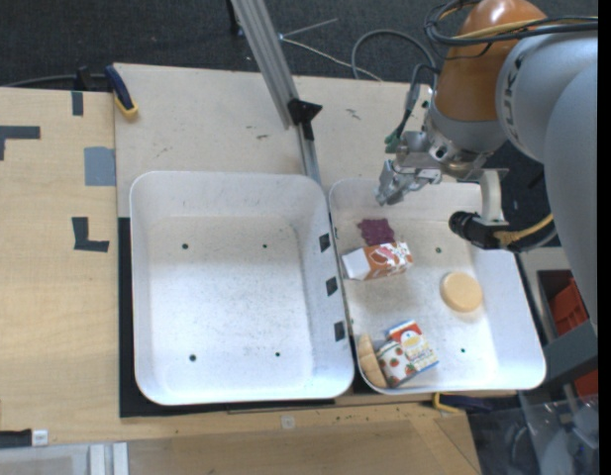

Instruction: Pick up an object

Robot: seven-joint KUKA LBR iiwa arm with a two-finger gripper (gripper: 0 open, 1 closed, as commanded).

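My gripper (pixel 394 192) hangs over the far end of the right bin (pixel 503 349), just above and right of a small maroon packet (pixel 375 231). Nothing shows between its tips. Below the packet lies a red and white carton (pixel 382 260). A round tan disc (pixel 462 292) rests toward the bin's right side. Near the front edge sits a red and white box (pixel 408 352) beside a brown wedge-shaped piece (pixel 369 360).
The left bin (pixel 226 285) stands next to the right one, sharing a middle rim. A slanted metal post (pixel 273 62) rises behind the bins. A blue and yellow clamp (pixel 120 89) grips the bench's far left corner. Black cables loop near the arm's orange band (pixel 488 23).
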